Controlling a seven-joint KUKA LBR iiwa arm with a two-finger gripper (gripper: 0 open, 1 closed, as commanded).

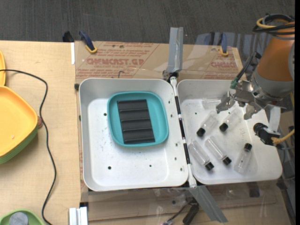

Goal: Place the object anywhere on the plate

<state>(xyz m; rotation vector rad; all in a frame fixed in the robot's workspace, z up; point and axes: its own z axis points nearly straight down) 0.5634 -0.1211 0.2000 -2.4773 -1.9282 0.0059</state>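
Bench: wooden top (37,60), two white bins (93,139) side by side.
Plate: one teal plate (161,121), left bin.
Vials: five clear black-capped vials (215,150), right bin.
Gripper (236,106): above the right bin's far side, fingers spread, grasping nothing.

Teal plate (138,119) lies flat in left bin; roughly five clear black-capped vials (206,127) scattered in right.

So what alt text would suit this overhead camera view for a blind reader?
A robot arm's gripper hangs over the right white bin, which holds several clear vials with black caps. The left white bin holds a teal plate bearing a dark ribbed block.
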